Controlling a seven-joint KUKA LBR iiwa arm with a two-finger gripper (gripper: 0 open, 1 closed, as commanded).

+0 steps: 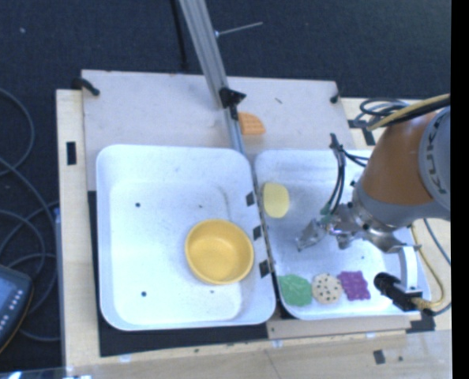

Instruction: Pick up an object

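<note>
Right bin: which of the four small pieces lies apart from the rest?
The pale yellow round one, alone at the left rim of the right bin. The green piece, speckled cookie and purple piece line up along the near wall.

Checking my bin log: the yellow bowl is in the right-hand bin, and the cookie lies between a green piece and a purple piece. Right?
Not quite. The camera view shows the bowl in the left-hand bin; the cookie does lie between the green piece and purple piece.
</note>
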